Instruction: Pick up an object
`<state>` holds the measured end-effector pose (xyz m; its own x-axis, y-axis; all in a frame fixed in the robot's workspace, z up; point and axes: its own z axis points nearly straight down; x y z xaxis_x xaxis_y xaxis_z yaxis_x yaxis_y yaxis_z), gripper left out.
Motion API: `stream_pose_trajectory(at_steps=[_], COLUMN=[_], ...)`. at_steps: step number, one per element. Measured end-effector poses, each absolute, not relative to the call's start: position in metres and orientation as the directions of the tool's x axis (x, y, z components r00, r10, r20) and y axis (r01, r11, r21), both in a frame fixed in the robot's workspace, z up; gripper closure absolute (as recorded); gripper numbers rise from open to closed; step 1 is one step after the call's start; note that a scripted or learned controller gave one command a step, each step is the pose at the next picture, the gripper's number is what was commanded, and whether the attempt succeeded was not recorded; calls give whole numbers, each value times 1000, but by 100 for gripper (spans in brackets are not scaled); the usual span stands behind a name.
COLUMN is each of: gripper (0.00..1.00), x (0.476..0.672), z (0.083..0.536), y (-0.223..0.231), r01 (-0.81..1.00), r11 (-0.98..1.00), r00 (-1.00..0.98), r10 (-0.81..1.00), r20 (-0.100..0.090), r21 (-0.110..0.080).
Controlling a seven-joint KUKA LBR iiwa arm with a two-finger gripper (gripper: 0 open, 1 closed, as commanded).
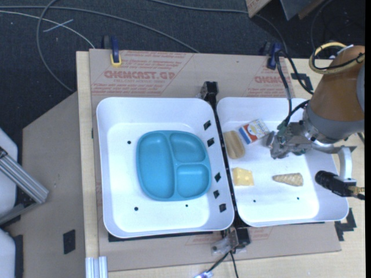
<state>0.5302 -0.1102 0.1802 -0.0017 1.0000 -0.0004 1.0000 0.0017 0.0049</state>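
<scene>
worktop [87,172]: carries two shallow white bins side by side; I come in from the right of the view.
left bin [110,120]: holds a blue divided plate [173,164] and nothing graspable; not my target.
right bin [278,212]: four small things in it, all candidates.
claw [282,145]: low over the right bin's middle, toward its upper half. It's a dark cluster from this angle; can't tell how far open it is, and I see nothing held in it.
packet [253,131]: red, white and blue, near the bin's far edge, just up-left of the claw.
bread roll [234,144]: tan, against the bin's left wall, level with the claw and off to its left; long axis runs roughly up-down in the view.
yellow block [243,177]: cheese-like, down-left of the claw, near the left wall.
cone [289,179]: pale wedge, my pick. Sits almost straight below the claw in the view, i.e. toward the near side of the bin, slightly to the right.
cone axis: runs left-right across the view, narrow tip to the left, broad end to the right.
key relation: cone is near the claw but clearly apart from it, with bare bin floor between. Nothing else crowds it.
next move, my guess: shift toward the near edge, turn the wrist so the jaws close across the cone's short width rather than along its length, then drop.
risk: tapered shape could squirt out toward the narrow tip; aim nearer the broad end.
status: nothing lifted yet.
</scene>
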Motion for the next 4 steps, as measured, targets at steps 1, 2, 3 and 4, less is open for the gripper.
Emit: stream_pose_trajectory(at_steps=[1, 2, 3, 4], gripper=[100, 100, 100, 100], x=[532, 550, 565, 587], z=[216, 208, 210, 211], y=[-110, -60, -4, 54], r01=[1000, 1000, 1000, 1000], r11=[2, 5, 7, 7], r00=[-2, -5, -7, -7], r10=[1000, 1000, 1000, 1000], r20=[-1, 1, 3, 3], r21=[5, 1, 2, 2])
